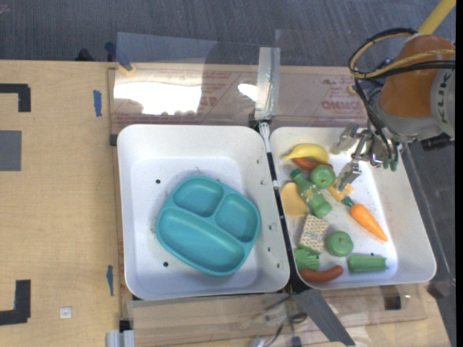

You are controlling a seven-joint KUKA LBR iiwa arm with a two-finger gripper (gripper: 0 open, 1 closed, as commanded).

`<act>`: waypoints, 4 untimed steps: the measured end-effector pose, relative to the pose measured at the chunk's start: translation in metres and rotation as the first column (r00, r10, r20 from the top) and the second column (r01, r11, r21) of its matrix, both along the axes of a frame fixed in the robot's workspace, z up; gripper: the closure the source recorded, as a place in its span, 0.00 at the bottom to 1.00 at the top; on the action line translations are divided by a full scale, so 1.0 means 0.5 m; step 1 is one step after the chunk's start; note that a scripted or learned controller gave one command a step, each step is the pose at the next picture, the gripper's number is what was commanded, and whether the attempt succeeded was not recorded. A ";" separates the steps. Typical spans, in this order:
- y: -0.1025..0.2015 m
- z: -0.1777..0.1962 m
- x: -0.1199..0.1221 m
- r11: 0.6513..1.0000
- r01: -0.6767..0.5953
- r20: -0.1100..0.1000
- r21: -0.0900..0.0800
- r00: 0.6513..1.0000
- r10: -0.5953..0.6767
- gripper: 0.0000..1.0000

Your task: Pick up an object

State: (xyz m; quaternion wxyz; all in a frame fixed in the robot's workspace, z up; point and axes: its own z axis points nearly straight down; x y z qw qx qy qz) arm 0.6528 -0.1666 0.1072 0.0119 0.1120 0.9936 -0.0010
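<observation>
Claw (359, 152) hangs over the far right part of the right bin (412, 223), above the toy food; open or together, cannot tell. Nothing visibly held. Banana (307, 151) far left in that bin, carrot (367, 221) right. Left bin (137, 194) holds teal tray (208, 225).

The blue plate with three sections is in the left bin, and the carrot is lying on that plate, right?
Not quite. The blue plate is in the left bin, but the carrot lies in the right bin among the other toy foods, as the camera view shows.
</observation>
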 end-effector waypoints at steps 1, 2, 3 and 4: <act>0.069 -0.037 -0.160 0.999 0.051 -0.015 0.004 0.999 -0.051 0.00; 0.080 -0.038 -0.096 0.997 0.073 -0.028 -0.021 0.997 -0.073 0.00; 0.070 -0.038 -0.073 0.993 0.114 -0.025 -0.032 0.993 -0.115 0.00; 0.062 -0.037 -0.074 0.965 0.260 -0.018 -0.035 0.965 -0.261 0.00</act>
